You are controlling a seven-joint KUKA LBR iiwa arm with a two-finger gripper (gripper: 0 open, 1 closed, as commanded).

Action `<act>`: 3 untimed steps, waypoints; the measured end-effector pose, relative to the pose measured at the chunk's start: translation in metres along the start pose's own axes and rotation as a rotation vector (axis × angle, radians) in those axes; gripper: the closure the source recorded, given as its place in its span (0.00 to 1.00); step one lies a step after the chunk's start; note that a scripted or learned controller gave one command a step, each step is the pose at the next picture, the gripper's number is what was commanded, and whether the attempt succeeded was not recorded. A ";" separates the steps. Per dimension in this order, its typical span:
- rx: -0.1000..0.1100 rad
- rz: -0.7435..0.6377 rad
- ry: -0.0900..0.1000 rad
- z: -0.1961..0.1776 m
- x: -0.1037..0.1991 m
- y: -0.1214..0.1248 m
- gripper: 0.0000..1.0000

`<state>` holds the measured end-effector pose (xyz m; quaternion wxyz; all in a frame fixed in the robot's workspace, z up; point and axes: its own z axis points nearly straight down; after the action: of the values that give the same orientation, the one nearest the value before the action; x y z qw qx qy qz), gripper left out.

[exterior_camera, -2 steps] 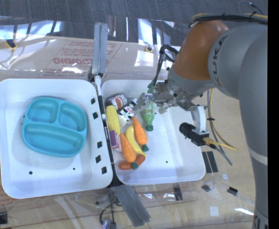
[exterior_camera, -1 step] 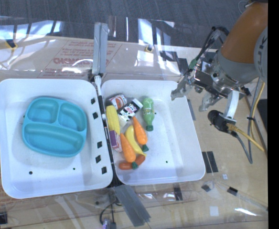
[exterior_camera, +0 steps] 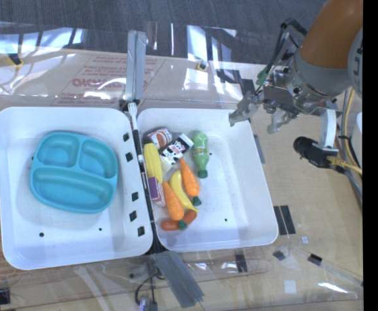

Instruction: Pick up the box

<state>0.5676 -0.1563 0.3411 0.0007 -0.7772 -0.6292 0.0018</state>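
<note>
Box [exterior_camera: 175, 149] lies among toy food [exterior_camera: 176, 186] (right bin [exterior_camera: 241, 193]).

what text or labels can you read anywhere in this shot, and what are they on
Red print on the clear sheet behind the bins: appears mirrored or upside down, too blurred to read.
Black-and-white pattern on the small box in the right bin: too small to read.
Label on the small can beside it: too small to read.
No other text is legible.
</note>
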 end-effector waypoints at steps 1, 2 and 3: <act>0.001 0.261 0.000 0.017 -0.035 0.024 0.00; 0.006 0.372 0.001 0.096 -0.046 -0.003 0.00; 0.007 0.615 0.001 0.169 -0.043 -0.035 0.00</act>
<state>0.5238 -0.1908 0.1724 0.0032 -0.9313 -0.3643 0.0039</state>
